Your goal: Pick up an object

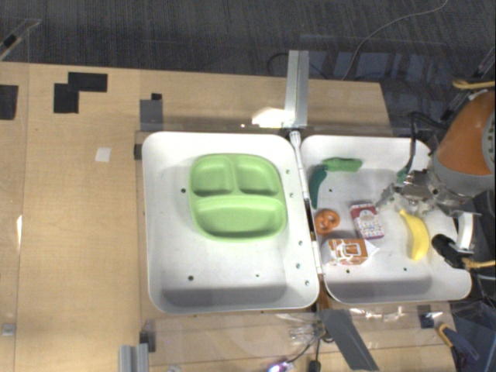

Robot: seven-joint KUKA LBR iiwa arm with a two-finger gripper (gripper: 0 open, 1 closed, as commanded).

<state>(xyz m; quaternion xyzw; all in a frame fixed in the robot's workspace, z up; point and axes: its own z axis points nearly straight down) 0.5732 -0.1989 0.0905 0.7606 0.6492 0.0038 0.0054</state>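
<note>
The arm (469, 149) comes in from the right edge, its orange band hanging over the right bin's (387, 289) far right side. Below the band the grey wrist tilts down and to the left, ending at the gripper (404, 188) — a cluster of metal parts above the bin floor, between the red packet (367, 221) and the banana (417, 235). Whether it is open or closed I cannot tell; nothing can be seen clamped in it.

The things to pick all lie in the right bin. The banana is yellow and curved, lying roughly lengthwise toward the front, just below and right of the gripper. The red packet is small, with a white patch on its face, just left of the gripper. In front of it lies an orange-and-white packet (348, 250), flat on the floor. Beside the bin's left wall sits a small round orange thing (326, 221). Toward the back left lies a green tool (329, 173) — a light green head with a darker handle bending down along the wall.

The left bin (167, 281) holds a green tray (236, 194) with three compartments, set near its middle.
</note>
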